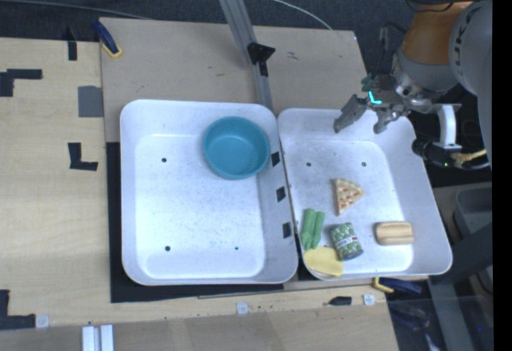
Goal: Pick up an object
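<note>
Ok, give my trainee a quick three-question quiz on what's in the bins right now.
1. True or false: the blue bowl sits in the left bin.
2. Which item lies nearest the gripper? A) pizza slice B) can C) bread roll
3. Fill in: the gripper, fingers spread with nothing between them, hangs over the right bin's ____ end.

Key: 1 true; 2 A; 3 far (top of view)

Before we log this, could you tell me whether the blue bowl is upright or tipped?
Upright: the bowl sits in the left bin, its round opening facing up.
</note>
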Robot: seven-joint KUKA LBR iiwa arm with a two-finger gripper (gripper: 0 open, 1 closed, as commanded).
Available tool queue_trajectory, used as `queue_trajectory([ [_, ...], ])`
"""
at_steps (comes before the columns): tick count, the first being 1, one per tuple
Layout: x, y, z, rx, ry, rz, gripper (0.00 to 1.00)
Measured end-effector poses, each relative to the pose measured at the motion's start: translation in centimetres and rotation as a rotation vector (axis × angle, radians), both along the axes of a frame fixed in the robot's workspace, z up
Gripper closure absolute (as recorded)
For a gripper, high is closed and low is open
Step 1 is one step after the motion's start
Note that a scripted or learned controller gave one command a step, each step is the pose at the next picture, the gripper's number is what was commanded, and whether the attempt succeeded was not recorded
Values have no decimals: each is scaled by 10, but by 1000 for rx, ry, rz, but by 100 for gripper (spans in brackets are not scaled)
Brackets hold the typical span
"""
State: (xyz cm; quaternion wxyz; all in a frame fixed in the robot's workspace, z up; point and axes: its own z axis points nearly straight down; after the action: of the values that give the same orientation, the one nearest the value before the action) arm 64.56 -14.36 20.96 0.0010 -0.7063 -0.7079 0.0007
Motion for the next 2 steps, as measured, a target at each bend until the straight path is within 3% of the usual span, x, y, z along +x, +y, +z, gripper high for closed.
queue_trajectory([
  [1, 0, 0, 0, 0, -1, 0, 0],
  [2, 3, -1, -44, -2, 3, 0, 0],
])
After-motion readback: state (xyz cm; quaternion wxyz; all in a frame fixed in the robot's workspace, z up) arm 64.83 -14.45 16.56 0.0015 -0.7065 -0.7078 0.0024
